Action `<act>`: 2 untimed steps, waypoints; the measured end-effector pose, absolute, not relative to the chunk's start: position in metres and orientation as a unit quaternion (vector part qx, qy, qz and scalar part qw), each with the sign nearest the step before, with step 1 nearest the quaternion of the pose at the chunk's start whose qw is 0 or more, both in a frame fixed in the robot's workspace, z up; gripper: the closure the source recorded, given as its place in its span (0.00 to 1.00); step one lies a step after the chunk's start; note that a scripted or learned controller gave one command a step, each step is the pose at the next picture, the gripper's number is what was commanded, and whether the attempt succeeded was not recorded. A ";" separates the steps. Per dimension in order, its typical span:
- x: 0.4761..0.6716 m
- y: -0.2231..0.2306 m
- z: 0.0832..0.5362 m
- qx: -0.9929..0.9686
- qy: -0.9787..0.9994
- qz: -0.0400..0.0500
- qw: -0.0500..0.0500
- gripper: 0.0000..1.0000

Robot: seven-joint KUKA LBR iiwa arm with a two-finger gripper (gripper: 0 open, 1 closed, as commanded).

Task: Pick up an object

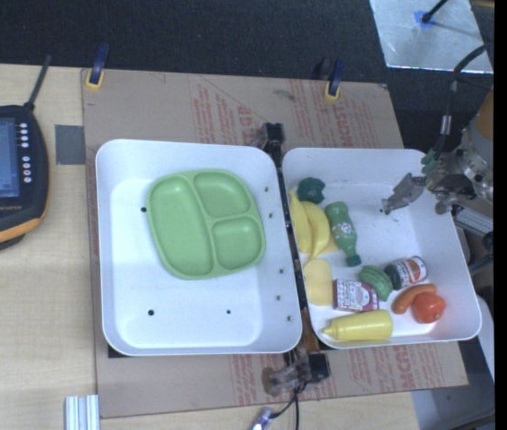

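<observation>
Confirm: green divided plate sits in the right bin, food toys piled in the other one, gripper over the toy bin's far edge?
Not quite. The camera view shows the green plate in the left bin. The food toys lie in the right bin, with the gripper over its far edge.

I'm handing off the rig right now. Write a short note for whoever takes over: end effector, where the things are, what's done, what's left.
End effector: over the upper right part of the right bin, nothing seen between its fingers; open or shut is unclear.
Things: all in the right bin. Green bottle, bananas and a dark green item by the left wall; yellow bottle, tomato, can and small carton along the lower part.
Left bin: holds a green divided plate.
Done: no pick yet.
Left: descend on one object, grasp, lift.
</observation>
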State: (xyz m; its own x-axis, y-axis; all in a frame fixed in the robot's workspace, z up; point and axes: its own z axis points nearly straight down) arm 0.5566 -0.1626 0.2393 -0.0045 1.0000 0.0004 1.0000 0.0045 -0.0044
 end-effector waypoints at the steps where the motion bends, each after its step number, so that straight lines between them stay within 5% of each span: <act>1: 0.583 -0.104 0.151 -0.705 -0.709 0.002 0.002 0.00; 2: 0.565 -0.116 0.098 -0.706 -0.708 -0.002 -0.005 0.00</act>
